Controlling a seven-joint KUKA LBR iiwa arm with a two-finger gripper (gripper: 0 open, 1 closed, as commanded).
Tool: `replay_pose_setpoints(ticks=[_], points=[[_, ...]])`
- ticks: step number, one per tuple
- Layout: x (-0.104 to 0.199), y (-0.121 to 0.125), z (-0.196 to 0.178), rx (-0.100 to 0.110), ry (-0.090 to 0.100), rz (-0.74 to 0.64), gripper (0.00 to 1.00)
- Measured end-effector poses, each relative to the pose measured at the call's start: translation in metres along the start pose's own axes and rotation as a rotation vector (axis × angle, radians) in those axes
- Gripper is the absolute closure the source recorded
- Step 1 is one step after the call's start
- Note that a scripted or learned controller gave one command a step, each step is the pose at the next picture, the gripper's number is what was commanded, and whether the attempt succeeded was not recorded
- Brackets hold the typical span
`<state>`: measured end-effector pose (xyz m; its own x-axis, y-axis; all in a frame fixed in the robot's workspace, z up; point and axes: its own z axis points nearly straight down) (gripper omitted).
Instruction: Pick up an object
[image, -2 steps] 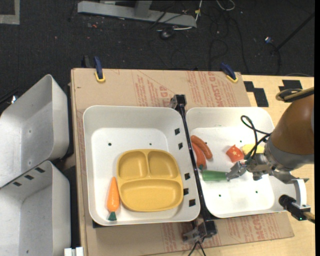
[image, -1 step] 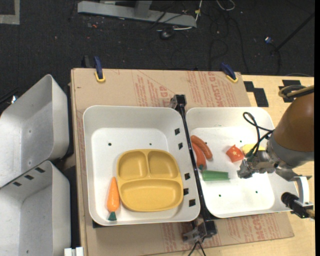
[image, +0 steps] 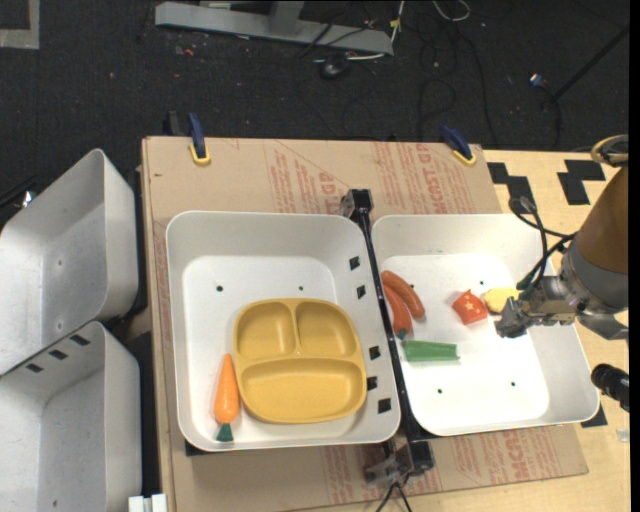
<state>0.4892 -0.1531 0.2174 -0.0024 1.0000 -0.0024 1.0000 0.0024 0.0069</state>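
The right bin (image: 480, 405) holds a pair of orange-red sausages (image: 401, 298), a red strawberry-like piece (image: 470, 307), a small yellow piece (image: 500, 297) and a green flat piece (image: 431, 351). My gripper (image: 512, 322) hangs low over the right bin's right side, just right of the red piece and below the yellow one. Its dark fingers point left and nothing shows between them. The left bin (image: 190, 300) holds a yellow divided plate (image: 299, 360) and an orange carrot (image: 226, 392) lying along the plate's left edge.
The arm's orange band (image: 612, 230) and grey wrist reach in over the right bin's right rim. A black divider (image: 378, 310) runs between the bins. Spare white bins (image: 60, 300) stand at the left. Blue clamps (image: 198, 140) hold the cardboard base.
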Motion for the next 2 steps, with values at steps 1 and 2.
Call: replay_pose_setpoints(ticks=[1, 2], points=[[0.000, 0.001, -0.006, 0.006, 0.002, 0.000, 1.00], [0.056, 0.016, -0.016, 0.005, 0.004, -0.005, 1.00]])
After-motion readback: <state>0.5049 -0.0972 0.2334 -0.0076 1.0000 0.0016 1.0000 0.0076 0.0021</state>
